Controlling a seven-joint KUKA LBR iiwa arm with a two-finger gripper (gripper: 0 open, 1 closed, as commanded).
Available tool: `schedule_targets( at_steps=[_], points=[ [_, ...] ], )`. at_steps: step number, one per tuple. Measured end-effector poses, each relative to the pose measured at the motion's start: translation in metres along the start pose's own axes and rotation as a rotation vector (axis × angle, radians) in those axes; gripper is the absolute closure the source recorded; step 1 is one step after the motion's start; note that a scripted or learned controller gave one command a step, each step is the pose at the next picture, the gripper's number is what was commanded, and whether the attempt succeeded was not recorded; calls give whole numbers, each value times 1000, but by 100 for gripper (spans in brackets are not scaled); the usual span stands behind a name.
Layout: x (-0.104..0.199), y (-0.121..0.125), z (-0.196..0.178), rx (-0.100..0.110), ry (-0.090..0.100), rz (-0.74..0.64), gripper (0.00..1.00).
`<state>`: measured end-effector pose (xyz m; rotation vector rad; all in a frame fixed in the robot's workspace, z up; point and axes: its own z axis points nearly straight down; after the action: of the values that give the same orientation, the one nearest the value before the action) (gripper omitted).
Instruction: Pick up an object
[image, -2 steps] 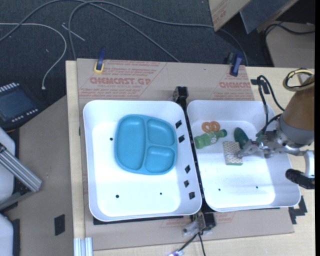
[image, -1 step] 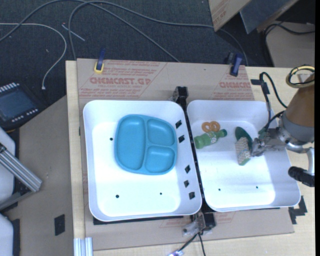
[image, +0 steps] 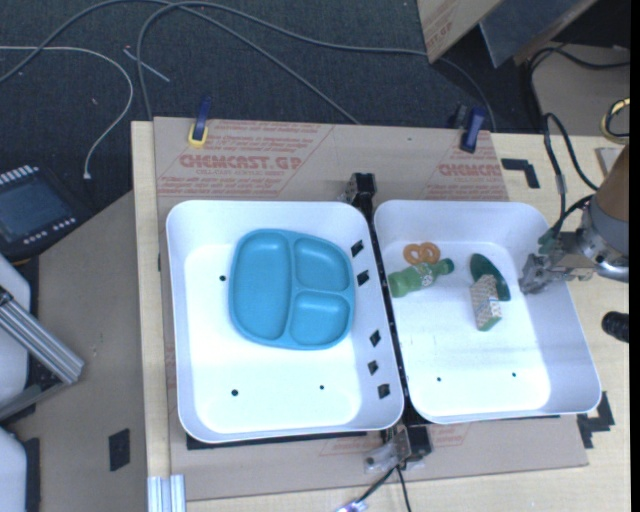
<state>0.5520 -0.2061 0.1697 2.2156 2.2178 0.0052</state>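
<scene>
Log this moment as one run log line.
gripper: right bin's right side | holding: nothing seen | toys: mid-bin, untouched | blue plate: left bin

Arm enters from 3 o'clock edge, grey wrist angled down toward 9 o'clock. Gripper (image: 535, 272) low, nothing visible between its fingers; finger spread unclear.

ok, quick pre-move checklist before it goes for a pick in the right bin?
1. Targets in right bin: ok. A green toy, an orange pretzel-like piece, a dark green piece and a small patterned block lie there.
2. Tool over right bin: ok, near its right wall.
3. Tool carrying nothing: cannot tell.
4. Tool above a target: not ok, objects lie to its left.
5. Blue divided plate away from path: ok, in left bin.
</scene>
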Motion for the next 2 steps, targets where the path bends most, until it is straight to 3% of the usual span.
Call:
schedule_targets(
  at_steps=[2],
  points=[
    [-1, 4, -98, 1, 0, 0, 100]
  ],
)
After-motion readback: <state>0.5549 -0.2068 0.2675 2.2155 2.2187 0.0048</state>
